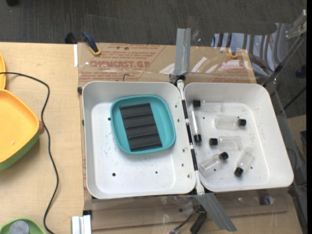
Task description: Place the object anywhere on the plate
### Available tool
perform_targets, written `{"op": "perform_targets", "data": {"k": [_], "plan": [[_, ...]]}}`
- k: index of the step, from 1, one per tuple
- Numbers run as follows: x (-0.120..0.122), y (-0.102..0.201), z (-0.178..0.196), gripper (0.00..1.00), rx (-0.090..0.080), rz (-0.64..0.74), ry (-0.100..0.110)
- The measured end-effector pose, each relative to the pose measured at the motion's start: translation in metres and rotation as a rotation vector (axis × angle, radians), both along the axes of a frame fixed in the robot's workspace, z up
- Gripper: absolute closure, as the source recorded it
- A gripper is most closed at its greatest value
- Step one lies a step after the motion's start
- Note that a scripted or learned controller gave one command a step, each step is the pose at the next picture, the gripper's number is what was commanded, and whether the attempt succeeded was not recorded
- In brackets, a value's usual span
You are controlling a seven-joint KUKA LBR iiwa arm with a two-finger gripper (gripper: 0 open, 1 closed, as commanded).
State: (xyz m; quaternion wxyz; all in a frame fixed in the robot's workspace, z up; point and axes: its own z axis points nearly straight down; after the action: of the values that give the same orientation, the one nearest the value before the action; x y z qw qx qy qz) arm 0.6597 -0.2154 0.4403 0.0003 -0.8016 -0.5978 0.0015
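Note:
A teal square plate (167,126) lies in the left white bin (97,169), toward its back half. A dark grey ridged insert (140,126) covers the plate's middle. In the right white bin (273,169) several clear vials with black caps lie scattered on their sides. One vial (230,123) rests near the back, another (194,126) lies along the left wall, and a third (243,163) sits near the front right.
Stacked yellow dishes (14,130) sit on the wooden table at far left, with a black cable (48,130) running past them. Cardboard (126,62) and a grey metal post (183,52) stand behind the bins. A blue and yellow clamp (91,43) grips the cardboard's back left corner.

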Motion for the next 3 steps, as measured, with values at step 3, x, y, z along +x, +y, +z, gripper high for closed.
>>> {"op": "perform_targets", "data": {"k": [3], "plan": [[-0.0007, 0.0003, 0.0007, 0.00, 0.000, -0.339, -0.002]]}}
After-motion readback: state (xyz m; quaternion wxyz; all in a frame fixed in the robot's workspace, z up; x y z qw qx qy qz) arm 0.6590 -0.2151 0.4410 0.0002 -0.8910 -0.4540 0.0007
